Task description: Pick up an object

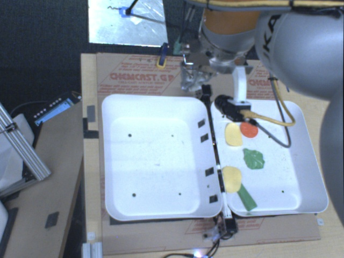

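No object is picked yet. The candidates all lie in the right shallow white bin (287, 168): a flat yellow oval piece (233, 135) at its far left, a small round red-orange disc (249, 130) touching that piece's far right edge, a crinkled green leaf-shaped piece (253, 159) just nearer, and a second yellow rounded piece (232, 179) by the divider with a dark green stick (246, 198) running off its near right side.

The step in hand looks like the approach, before any descent. The end effector (192, 82) hangs over the far rim where the two bins meet, above the printed brown cardboard sheet (140, 75) on the table (64, 160), and nothing is seen in it. Whether it is released or clenched cannot be told from here.

The next move would call for shifting nearer and rightward over one piece, likely the far yellow oval, then lowering straight down. These flat pieces offer little height to catch.

The grey arm enters from the upper right, its orange band (231, 7) directly above the wrist, pointing steeply down. The left shallow white bin (156, 155) sits alongside.
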`<state>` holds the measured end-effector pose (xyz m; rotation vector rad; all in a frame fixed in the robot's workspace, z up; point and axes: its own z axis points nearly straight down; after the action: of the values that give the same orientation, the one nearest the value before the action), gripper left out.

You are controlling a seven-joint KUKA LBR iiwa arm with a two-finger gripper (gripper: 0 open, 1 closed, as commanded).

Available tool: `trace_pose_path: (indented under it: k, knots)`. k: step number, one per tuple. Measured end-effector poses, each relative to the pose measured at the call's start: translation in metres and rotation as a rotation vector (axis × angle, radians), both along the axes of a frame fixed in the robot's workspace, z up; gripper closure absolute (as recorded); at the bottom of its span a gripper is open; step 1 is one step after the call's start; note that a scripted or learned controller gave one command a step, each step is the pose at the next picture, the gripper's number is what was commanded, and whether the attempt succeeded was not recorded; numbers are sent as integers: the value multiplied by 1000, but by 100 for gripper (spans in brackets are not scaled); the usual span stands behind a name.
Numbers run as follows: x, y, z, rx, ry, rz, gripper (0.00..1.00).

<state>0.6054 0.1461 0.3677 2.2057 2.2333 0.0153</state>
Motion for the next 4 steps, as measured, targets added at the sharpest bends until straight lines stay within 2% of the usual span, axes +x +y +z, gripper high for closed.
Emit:
trace_pose_path:
  k: [1, 2, 3, 4]
  knots:
    - [66, 43, 20, -3, -1, -5, 100]
    - [9, 30, 129, 0, -3, -6, 100]
    - [65, 17, 151, -5, 1, -13, 100]
    - [38, 13, 169, -3, 6, -10, 100]
